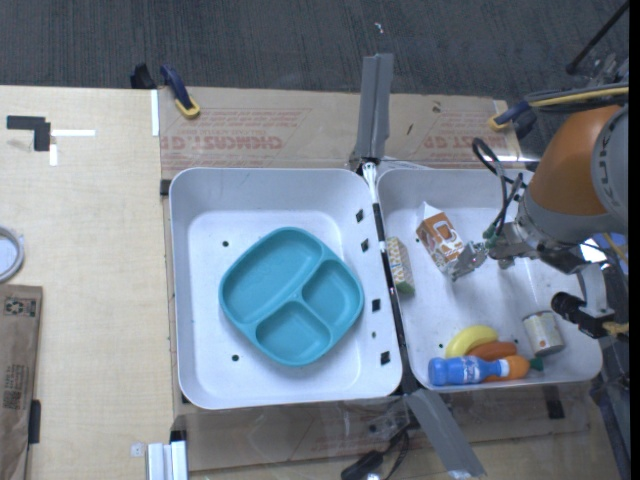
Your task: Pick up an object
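From the camera view, the grey arm with its orange band (580, 158) reaches into the right bin (440, 193), and its pincer (466, 261) sits low against the orange-and-white carton (440, 240), touching that carton's lower right edge; whether its fingers are apart or together I cannot tell. Below the carton lie a yellow banana (470, 340), an orange carrot-like piece (495, 349), a blue bottle (462, 371) and a small can (541, 332) to its lower right, a slim box (400, 265) stands just left of it, and the left bin (190, 268) on the surface holds a blue divided plate (290, 295).
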